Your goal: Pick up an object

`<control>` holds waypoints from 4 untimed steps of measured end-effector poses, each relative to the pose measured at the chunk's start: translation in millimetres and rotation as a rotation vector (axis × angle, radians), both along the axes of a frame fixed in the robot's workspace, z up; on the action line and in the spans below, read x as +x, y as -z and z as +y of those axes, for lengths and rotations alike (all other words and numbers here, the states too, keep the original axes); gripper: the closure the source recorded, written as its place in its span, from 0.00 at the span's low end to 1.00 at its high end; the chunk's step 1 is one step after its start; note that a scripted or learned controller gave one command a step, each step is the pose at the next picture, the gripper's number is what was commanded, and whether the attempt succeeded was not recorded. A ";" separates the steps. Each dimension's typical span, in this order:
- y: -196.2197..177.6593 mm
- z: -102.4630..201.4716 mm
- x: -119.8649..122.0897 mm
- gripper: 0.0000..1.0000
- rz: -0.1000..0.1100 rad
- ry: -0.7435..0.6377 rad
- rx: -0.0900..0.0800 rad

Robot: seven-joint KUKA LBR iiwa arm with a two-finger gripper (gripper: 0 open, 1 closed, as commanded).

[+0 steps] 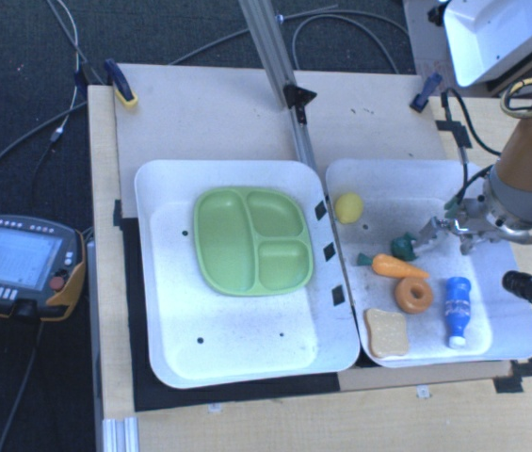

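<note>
Overhead, gripper [432, 234] low in right bin [520, 332], whether its grip is apart or together unclear, green toy [403, 248] just beside its tip, carrot [399, 267], donut [413, 295], bottle [457, 311] nearby below, lemon [347, 207] to its left

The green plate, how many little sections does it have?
3. The green plate in the left bin has one long section on its left side, one at the top right and one at the bottom right.
</note>
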State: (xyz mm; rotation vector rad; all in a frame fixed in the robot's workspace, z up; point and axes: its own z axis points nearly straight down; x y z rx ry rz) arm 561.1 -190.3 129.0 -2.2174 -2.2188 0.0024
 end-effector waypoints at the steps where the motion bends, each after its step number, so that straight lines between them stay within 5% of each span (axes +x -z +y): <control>1: -13.5 -0.3 1.4 1.00 -0.006 0.000 -0.001; 3: -129.6 -1.1 8.6 1.00 -0.010 -0.001 -0.004; 4: -136.1 51.6 15.8 1.00 -0.007 -0.006 -0.001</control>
